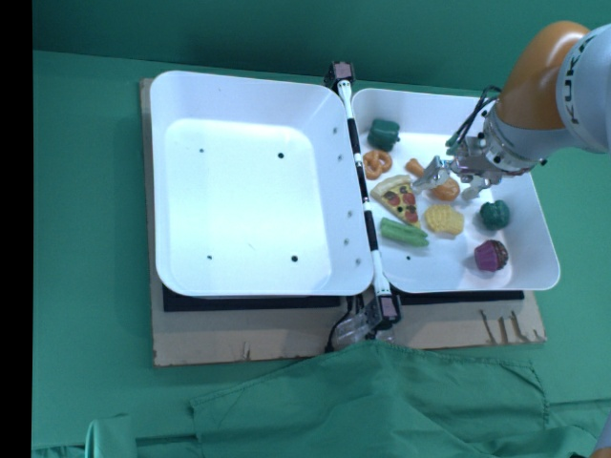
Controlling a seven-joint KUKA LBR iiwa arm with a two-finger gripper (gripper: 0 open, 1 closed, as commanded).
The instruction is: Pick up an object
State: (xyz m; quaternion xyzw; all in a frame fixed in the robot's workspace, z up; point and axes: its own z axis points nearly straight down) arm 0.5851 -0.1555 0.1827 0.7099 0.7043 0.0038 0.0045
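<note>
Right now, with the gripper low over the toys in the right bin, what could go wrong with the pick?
1. The gripper sits over an orange toy packed close to the yellow toy and the pizza slice. It may nudge a neighbour or catch two things.
2. The small orange piece lies right beside the gripper and could be pushed away.
3. The orange toy looks rounded, so it might slip out when lifted.
</note>
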